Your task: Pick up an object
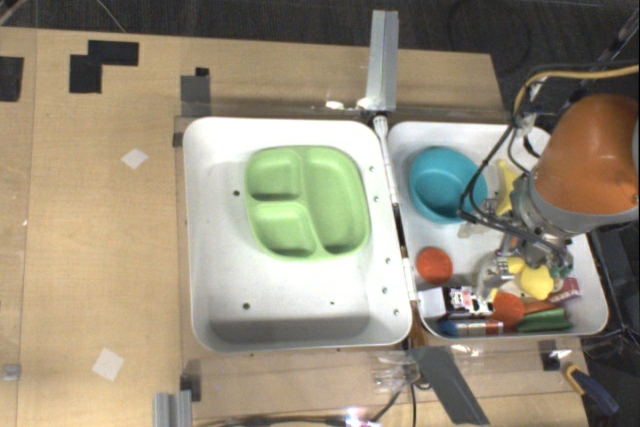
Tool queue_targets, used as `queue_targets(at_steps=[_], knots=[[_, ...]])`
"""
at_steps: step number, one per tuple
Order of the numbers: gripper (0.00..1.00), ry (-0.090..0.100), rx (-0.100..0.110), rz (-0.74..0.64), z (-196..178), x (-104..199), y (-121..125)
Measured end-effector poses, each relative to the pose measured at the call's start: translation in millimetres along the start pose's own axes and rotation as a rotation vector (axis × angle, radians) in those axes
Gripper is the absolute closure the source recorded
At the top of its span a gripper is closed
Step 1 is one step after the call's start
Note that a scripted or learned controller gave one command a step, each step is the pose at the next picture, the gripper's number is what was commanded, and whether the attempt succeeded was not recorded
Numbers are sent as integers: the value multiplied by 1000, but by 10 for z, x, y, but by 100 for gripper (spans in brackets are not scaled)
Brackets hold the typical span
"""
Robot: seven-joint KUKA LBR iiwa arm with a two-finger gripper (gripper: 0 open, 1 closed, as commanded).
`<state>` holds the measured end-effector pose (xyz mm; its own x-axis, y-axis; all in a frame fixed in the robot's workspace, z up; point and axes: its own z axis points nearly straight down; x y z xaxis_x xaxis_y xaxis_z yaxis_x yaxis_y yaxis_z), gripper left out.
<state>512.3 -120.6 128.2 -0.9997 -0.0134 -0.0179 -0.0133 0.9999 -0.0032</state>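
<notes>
Our end effector [522, 267] hangs low in the right bin [598, 315], just above a yellow ball [537, 284]. We cannot tell its state. Green tray [305, 201] sits in the left bin [215, 215].

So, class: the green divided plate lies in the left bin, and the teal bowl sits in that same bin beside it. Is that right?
Not quite. The green divided plate does lie in the left bin, but the camera view shows the teal bowl in the right bin, at its far end, with the small clutter nearer the front.
</notes>
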Motion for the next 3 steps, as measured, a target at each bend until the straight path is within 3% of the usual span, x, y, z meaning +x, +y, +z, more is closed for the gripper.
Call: queue_targets(at_steps=[1, 2, 3], knots=[[0, 50, -3, 146, 389, -383, 196], [0, 4, -1, 236, 342, -1002, -47], [0, 6, 0, 423, 408, -809, -204]])
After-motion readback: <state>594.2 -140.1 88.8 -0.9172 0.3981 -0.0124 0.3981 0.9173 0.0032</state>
